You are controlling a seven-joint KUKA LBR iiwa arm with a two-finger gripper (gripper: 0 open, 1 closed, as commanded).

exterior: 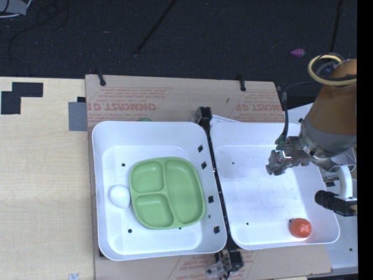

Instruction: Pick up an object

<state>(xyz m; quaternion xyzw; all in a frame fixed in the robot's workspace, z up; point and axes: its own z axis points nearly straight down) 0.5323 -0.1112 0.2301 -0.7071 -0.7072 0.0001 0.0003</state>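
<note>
**Inspection: gripper over right bin, objects at rest**

Nearest my camera, at the lower edge, I note black clips where the two bins meet; just beyond, in the near right corner of the right bin [256,238], an orange ball [300,227] lies on the white floor, close to the rim, well apart from the gripper; nothing touches it.

In the left bin [111,238] I record a green divided plate [166,192], three compartments, lying flat in the middle; a white egg-shaped object [119,196] sits against the plate's left edge, touching or just beside it; I cannot tell which.

Further back, the gripper [278,163] hangs over the right-hand part of the right bin, beyond the orange ball; it is small and dark in my view, and I cannot tell whether the fingers are released or clenched; I see no object between them. The arm [332,112] enters from the right, its orange band above the grey wrist.

Both bins rest on a cardboard sheet [175,98] printed with red lettering; to the left lies the pale wooden tabletop [41,174]; farthest off is dark floor with cables.
</note>
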